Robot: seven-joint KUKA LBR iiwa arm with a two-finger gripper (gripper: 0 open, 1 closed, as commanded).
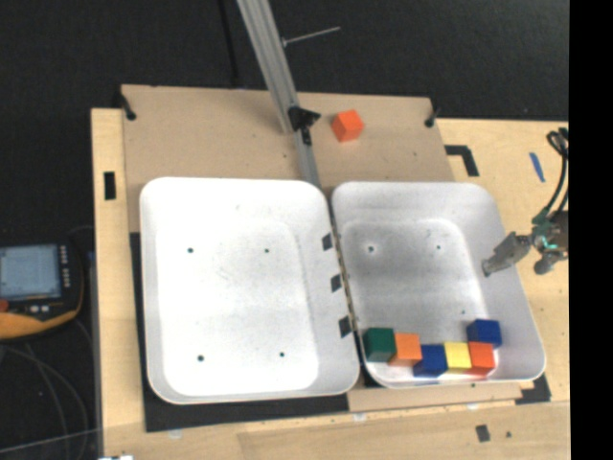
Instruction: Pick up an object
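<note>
Coloured blocks along right bin's near wall, tan bench, dark floor, gripper state unclear

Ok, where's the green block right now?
In the camera view, the green block sits in the right bin, at the left end of the row of blocks along its near edge, touching an orange block on its right.
</note>
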